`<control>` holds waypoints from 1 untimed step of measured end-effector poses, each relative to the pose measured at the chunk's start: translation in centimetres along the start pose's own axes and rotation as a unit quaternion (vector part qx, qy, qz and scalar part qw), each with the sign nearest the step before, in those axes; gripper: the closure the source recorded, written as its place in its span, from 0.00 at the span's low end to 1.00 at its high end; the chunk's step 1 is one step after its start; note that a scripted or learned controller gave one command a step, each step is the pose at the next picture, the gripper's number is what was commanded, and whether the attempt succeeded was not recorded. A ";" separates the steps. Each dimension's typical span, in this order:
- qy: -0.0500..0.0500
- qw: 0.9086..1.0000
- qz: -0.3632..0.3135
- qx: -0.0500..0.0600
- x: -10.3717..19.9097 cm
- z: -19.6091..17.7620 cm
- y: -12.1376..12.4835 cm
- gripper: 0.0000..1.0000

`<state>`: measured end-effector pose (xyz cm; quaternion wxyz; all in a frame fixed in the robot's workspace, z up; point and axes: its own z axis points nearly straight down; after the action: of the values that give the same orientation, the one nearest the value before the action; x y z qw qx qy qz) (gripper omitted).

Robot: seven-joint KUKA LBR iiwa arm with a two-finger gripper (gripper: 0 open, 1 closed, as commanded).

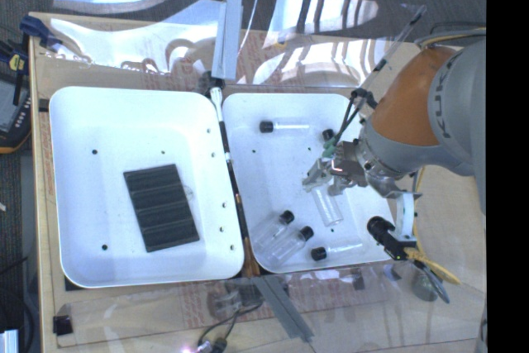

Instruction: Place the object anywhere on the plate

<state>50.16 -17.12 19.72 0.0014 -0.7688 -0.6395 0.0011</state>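
Gripper (329, 179) low in the right bin (248, 178), arm (430, 116) reaching in from the right. A clear vial (329, 207) lies directly under it, close to or touching the tips. Cannot tell whether the gripper is open or closed, or whether the vial is actually held.

Risks, as judged:
- Vial is smooth, round and transparent; likely to roll or squirt out if pinched off-centre.
- A lift with a weak hold would drop it back among the others.
- Carry must clear the two bin walls meeting in the middle; a low path could knock the vial loose.

Containers:
- Right bin: black-capped clear vials — one near the top (281, 127), a pair at the lower left (285, 236), one along the bottom edge (335, 250), plus the one under the gripper.
- Left bin (74, 178): dark ribbed plate (162, 207), lying flat at a slant, nothing on it.

Both bins sit side by side on the desk (124, 318).
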 end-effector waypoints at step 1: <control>0.000 0.998 0.057 0.000 10.5 -1.8 0.7 1.00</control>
<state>52.81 -6.92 21.47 0.0019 -0.8040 -0.5946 0.0011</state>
